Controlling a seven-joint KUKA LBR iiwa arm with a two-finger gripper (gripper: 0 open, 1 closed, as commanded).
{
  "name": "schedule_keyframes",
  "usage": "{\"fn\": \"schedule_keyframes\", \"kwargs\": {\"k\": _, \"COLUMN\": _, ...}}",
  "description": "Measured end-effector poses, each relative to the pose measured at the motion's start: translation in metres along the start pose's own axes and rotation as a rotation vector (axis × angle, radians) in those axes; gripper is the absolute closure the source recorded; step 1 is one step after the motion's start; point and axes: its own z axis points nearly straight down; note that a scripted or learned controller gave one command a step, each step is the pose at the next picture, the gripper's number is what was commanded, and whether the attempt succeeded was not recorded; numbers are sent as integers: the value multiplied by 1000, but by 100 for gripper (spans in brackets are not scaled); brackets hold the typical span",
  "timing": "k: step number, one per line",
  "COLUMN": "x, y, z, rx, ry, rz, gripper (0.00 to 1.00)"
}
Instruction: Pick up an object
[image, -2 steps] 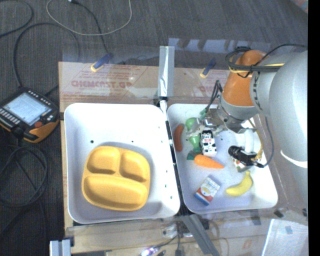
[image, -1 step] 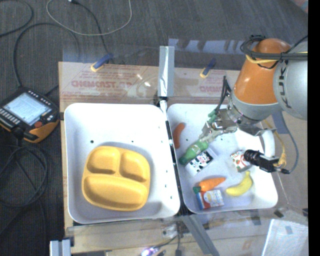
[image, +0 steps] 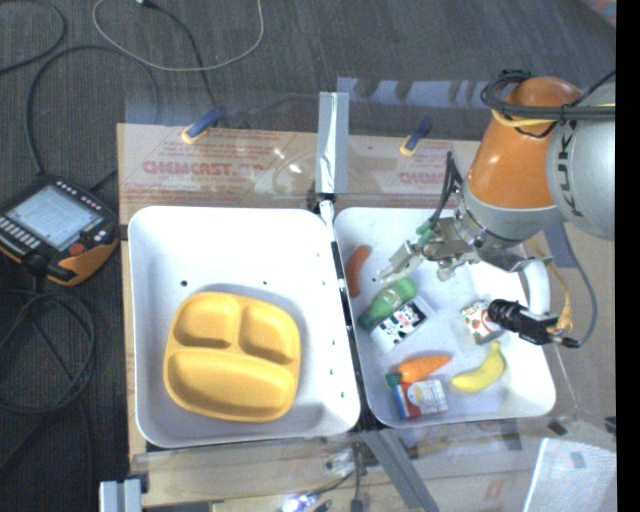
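The arm comes in over the right bin (image: 545, 395), and the gripper (image: 408, 262) hangs low above the bin's upper half, fingers spread apart with nothing between them, so it's released, not gripping anything.

Using the green bottle (image: 387, 303) as the landmark: it lies tilted just below the gripper, near the bin's left wall. Above and left of the bottle is a small orange-red sausage-shaped piece (image: 356, 267). Touching the bottle's lower right side is a little black-and-white patterned card or box (image: 404, 322) (can't make out what it is). Further below the bottle sits a carrot (image: 424, 366), and right under that a small carton with a blue edge (image: 420, 398). A banana (image: 481, 370) lies to the lower right of the bottle, and a small red-and-white packet (image: 477, 319) is off to its right.

Well left of the bottle, the left bin (image: 160, 240) holds a yellow divided tray (image: 235, 354).
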Motion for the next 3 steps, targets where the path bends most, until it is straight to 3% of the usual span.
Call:
{"fn": "schedule_keyframes", "kwargs": {"k": 1, "x": -43, "y": 23, "z": 79, "rx": 2, "ry": -2, "rz": -18, "gripper": 0}}
{"fn": "schedule_keyframes", "kwargs": {"k": 2, "x": -50, "y": 34, "z": 136, "rx": -11, "ry": -6, "rz": 12, "gripper": 0}}
{"fn": "schedule_keyframes", "kwargs": {"k": 3, "x": -50, "y": 35, "z": 126, "rx": -14, "ry": -5, "rz": 12, "gripper": 100}}
